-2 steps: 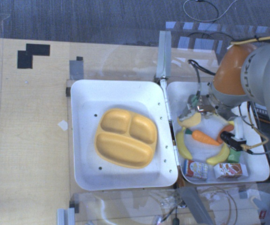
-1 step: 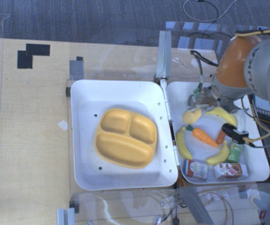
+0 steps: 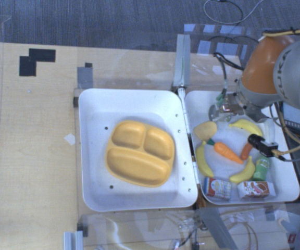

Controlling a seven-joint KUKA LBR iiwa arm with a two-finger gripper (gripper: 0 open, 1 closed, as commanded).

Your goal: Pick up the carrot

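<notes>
Grey arm (image 3: 298, 72) — orange band, black cables

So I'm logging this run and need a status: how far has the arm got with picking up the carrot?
Nothing looks done yet. The carrot lies in the right bin among the bananas and cartons, not lifted. In hand: the gripper hangs over the bin's far end, above and apart from the carrot; I can't tell its finger state. Left: move over the carrot, come down, close on it and lift.

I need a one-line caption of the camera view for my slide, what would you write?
KUKA arm's gripper hovers at the right bin above the carrot among toy foods; a yellow divided plate sits in the left bin.
</notes>
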